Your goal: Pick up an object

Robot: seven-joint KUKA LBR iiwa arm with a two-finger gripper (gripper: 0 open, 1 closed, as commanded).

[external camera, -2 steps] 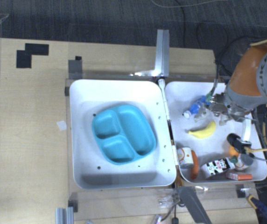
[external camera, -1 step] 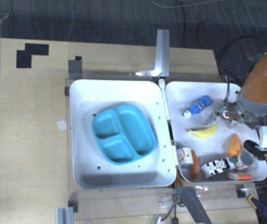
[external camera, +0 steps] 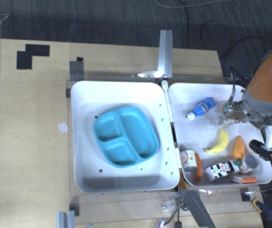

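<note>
Looking at where the gripper [external camera: 231, 112] hangs, over the upper right part of the right bin [external camera: 179, 91], I'd say it's lining up for a grab but honestly I cannot tell whether it's released or clenched, it's too small and cluttered with wires there. Nothing visibly sits in it. Closest candidates are the blue bottle [external camera: 201, 107] just to its left, lying tilted with its white cap toward the bin's middle, and the banana [external camera: 218, 142] below it. If I were picking, I'd go for the bottle: it lies apart from everything else, with bare white floor all around, so a straight drop across its narrow body should work. The banana is okay too but the orange carrot-like thing [external camera: 239, 147] lies just beside it. The bottom edge is the messy zone: a small can [external camera: 189, 158], a black and white box [external camera: 221, 169] and other bits are crowded against the front wall, bad spot for a descent. The top wall runs near the gripper, so keep off that. The left bin [external camera: 79, 127] has a blue divided tray [external camera: 125, 135] with free floor around it.
</note>
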